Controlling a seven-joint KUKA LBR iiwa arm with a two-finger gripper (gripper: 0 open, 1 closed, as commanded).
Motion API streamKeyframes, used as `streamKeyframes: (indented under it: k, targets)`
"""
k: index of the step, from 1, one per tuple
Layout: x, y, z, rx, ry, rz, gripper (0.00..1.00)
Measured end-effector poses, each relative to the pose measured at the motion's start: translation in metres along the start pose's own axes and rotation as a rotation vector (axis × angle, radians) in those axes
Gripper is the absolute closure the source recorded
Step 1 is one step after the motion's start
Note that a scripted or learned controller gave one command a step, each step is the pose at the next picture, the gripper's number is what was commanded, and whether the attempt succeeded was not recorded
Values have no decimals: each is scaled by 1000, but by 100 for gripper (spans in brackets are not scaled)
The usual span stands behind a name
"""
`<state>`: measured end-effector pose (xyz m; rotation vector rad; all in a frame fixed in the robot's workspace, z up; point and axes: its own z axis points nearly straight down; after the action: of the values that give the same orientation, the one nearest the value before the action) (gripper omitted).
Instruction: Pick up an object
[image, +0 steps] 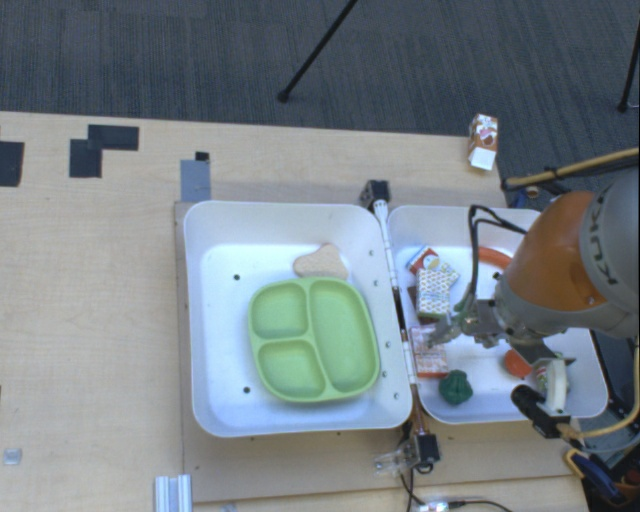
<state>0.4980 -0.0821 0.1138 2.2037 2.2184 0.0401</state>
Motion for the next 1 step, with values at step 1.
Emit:
streamKeyframes:
  k: [1]
  targets:
    - [0,-5,23,9,-5,4,0]
